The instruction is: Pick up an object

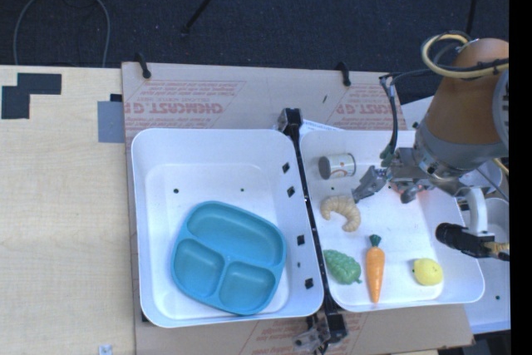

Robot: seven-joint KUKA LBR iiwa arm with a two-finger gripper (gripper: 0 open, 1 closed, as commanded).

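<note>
The right bin (pixel 465 295) holds several objects. A small silver can (pixel 337 166) lies on its side near the back. In front of it is a tan croissant (pixel 343 210). A green leafy toy (pixel 342 266), an orange carrot (pixel 375 267) and a yellow lemon (pixel 427 271) lie along the front. My gripper (pixel 387 187) hangs over the middle of this bin, right of the croissant and can and behind the carrot. Its fingers are spread open with nothing between them. One grey fingertip (pixel 366 184) points toward the croissant.
The left bin (pixel 154 158) holds a blue divided plate (pixel 229 256). A black divider (pixel 301 220) runs between the two bins. The arm's grey and orange body (pixel 461 112) rises over the right bin's far right side. A black fixture (pixel 467 239) sits at the right rim.
</note>
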